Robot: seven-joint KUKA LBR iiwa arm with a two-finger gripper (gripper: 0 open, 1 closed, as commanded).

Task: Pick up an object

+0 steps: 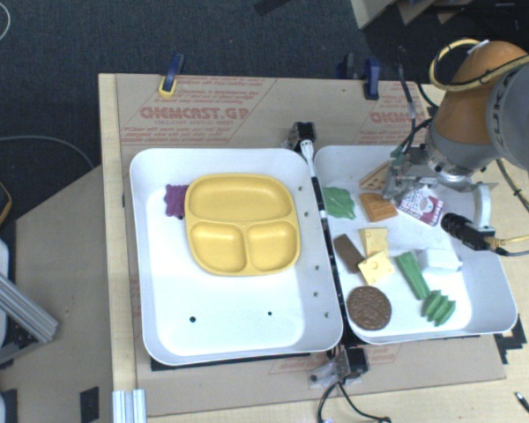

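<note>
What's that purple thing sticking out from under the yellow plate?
A purple object pokes out at the left edge of the yellow plate in the left bin. Its ragged edge shows; the plate may cover the rest, so I cannot tell what it is.

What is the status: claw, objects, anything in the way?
Claw low over right bin, far end. Toy foods loose; orange cracker nearest. Red-white packet crowds it.

Single fixed camera, mounted above the counter [247, 104] and looking down at a slant. Both white bins, left [159, 307] and right [494, 298], lie in middle distance; the arm [476, 104] enters from the frame's right side.
</note>
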